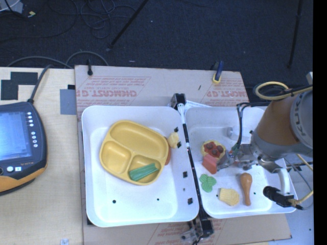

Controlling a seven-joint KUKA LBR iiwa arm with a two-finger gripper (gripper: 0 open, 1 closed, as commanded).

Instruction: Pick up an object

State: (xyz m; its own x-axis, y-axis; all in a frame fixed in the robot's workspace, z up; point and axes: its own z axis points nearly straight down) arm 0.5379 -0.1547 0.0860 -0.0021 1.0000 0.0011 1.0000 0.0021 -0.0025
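- Dark carpet with loose black cables fills the far background, and a brown cardboard sheet covers the bench beneath two white bins.
- On the left, a light wooden surface holds a handheld control pendant with a blue screen and an orange underside.
- The left bin carries a yellow divided plate, and a green bean-shaped piece lies in the plate's near compartment.
- A small pale yellow piece sits by the plate's right edge, close to the wall between the bins.
- The right bin holds the toy food and the arm's working end.
- The arm, grey with an orange band, comes in from the right and reaches down into the right bin.
- The claw sits low beside a red block, close to it or touching; whether it is open or closed cannot be told.
- A tart with red filling lies just behind the red block.
- A brown drumstick lies near the bin's front, right of the other pieces.
- A yellow wafer-like piece rests near the front wall.
- A green leafy piece lies just in front of the red block.
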